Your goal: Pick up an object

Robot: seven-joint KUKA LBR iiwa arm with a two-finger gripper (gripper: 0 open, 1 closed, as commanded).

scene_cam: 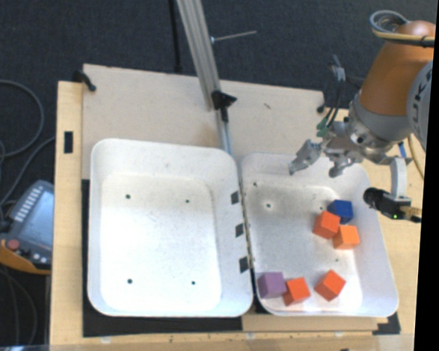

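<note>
Up at the right bin's (376, 294) far edge hangs the gripper (319, 161), fingers spread, pinching nothing; blue block (341, 210) and orange blocks (326, 224) cluster by the right wall, purple block (272, 284) at the near-left corner.

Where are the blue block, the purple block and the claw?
blue block (341, 209): camera view, on its top face.
purple block (272, 284): camera view, on its top face.
claw (321, 165): camera view, midway between its two fingertips.
</note>
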